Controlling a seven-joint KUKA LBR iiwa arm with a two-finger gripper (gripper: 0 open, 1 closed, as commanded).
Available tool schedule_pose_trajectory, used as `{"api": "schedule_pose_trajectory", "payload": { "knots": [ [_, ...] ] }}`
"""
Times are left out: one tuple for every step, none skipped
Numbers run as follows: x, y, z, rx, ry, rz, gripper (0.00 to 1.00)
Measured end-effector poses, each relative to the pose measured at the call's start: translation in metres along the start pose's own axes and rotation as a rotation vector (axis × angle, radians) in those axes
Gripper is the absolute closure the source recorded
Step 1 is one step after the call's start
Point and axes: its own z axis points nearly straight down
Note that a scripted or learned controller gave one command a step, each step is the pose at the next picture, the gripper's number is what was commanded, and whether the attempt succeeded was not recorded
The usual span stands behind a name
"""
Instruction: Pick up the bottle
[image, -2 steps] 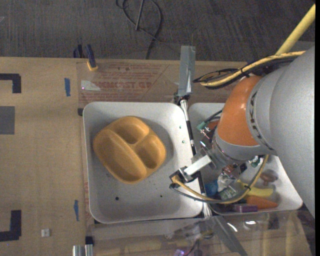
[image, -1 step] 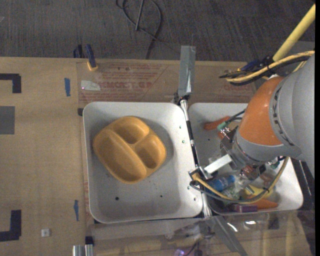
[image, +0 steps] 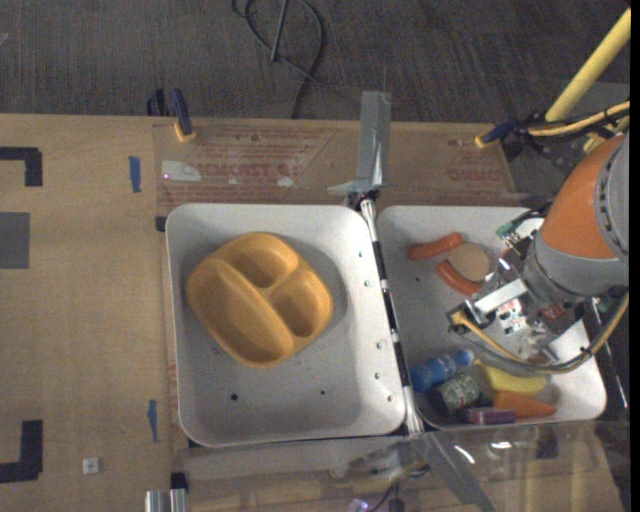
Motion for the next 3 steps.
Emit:
{"api": "schedule_pose_trajectory", "payload": {
  "knots": [
    [-0.023, -0.031, 0.034, 0.006, -0.002, 0.226, 0.0],
    [-0.041, -0.008, 0.038, 0.003, -0.001, 0.316, 0.0],
    [-0.038, -0.016, 0.046, 0.006, -0.001, 0.317, 0.0]
  ]
}}
